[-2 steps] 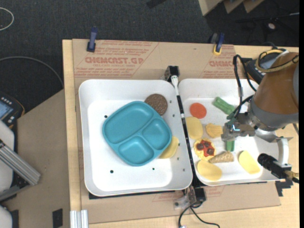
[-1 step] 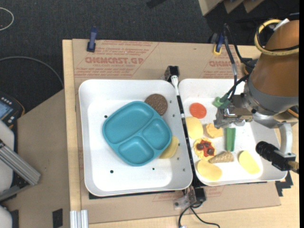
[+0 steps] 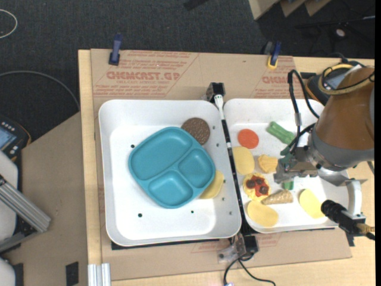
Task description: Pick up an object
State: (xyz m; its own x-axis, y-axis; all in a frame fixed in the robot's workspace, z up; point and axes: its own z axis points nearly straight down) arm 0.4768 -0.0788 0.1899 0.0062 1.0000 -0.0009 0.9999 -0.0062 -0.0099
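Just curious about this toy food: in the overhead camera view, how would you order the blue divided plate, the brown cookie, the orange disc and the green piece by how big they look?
1. Blue divided plate, by far the largest.
2. Brown cookie.
3. Orange disc and green piece: too alike to rank.

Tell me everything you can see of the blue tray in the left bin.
The blue tray is a rounded, plastic-looking divided plate with three compartments, one large and two smaller, all bare. It lies flat, face up and turned at an angle, near the middle of the left bin. A brown round cookie sits at its upper right edge, and a yellow piece pokes out from under its lower right edge. The gripper is apart from it, over the right bin.
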